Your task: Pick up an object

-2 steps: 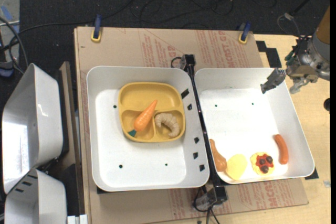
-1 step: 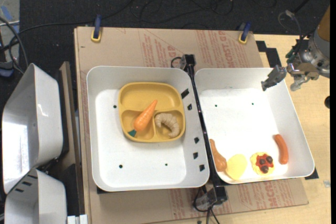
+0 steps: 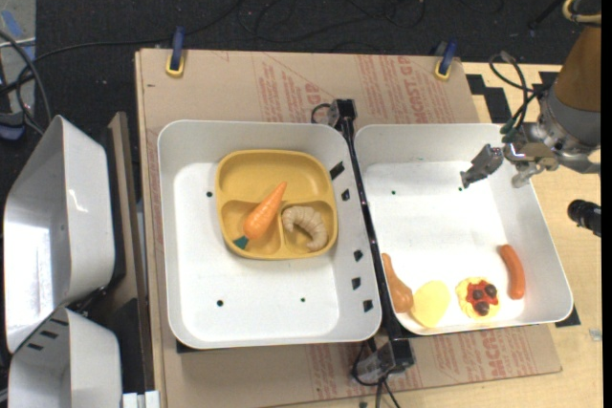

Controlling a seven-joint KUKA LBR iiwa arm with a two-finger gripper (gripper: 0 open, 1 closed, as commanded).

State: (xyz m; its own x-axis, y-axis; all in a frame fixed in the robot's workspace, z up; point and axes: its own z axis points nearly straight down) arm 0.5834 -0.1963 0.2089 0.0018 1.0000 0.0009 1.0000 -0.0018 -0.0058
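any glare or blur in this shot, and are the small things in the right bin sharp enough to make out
Camera view: even, soft light; mild glare on the left bin's wall; the claw looks slightly blurred; the sausage and carrot read clearly, though the red-topped piece is too small for detail.

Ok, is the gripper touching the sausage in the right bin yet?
Apart. The camera view shows the gripper near the right bin's far side, with bare white floor between it and the sausage.
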